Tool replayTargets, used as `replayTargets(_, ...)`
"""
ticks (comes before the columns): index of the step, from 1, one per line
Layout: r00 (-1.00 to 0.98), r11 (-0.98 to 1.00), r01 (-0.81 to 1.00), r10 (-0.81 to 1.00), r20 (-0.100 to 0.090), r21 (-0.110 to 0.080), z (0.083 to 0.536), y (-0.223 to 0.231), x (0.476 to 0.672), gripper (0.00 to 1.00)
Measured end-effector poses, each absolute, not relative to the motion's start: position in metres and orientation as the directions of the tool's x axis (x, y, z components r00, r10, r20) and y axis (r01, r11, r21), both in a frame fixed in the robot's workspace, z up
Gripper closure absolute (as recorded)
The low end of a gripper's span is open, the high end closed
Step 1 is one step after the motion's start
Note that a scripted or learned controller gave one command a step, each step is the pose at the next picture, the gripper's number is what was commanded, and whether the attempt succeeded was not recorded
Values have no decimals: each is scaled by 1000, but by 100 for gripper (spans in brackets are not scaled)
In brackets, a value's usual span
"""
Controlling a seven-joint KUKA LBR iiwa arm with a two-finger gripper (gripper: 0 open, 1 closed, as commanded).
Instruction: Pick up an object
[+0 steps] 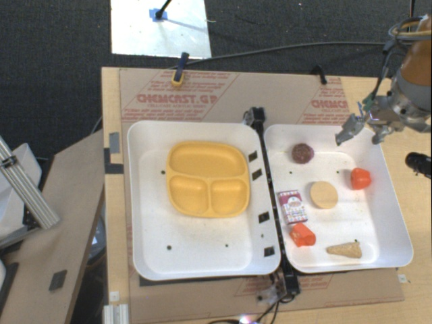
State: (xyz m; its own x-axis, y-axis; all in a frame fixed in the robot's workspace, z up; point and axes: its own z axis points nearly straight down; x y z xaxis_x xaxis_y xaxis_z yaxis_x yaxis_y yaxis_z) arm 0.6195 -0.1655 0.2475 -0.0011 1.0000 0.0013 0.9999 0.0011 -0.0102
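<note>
The arm [413, 73] reaches in from the right edge, wrist bent downward. Its gripper [364, 132] hangs with two fingers [347, 131] spread apart, pointing down-left, nothing between them.

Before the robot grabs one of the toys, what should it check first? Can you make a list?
1. Pincer holds nothing: ok, its fingers are spread with nothing between them.
2. Pincer is above the right bin: ok, over its far edge.
3. Toys are there to grab: ok, round dark patty, tan disc, orange piece, small box, red piece, tan wedge.
4. Toys have room around them: mostly ok; the small box and red piece sit close together.
5. Pincer is lined up over one toy: not ok, none is beneath it.
</note>
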Motion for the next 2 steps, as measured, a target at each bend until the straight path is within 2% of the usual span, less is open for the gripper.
replayTargets(1, -4, 4, 1000, 1000, -1, 2, 255, -165, 622, 0)
replayTargets(2, -2, 2, 1000, 1000, 0, -1, 193, -166, 624, 0)
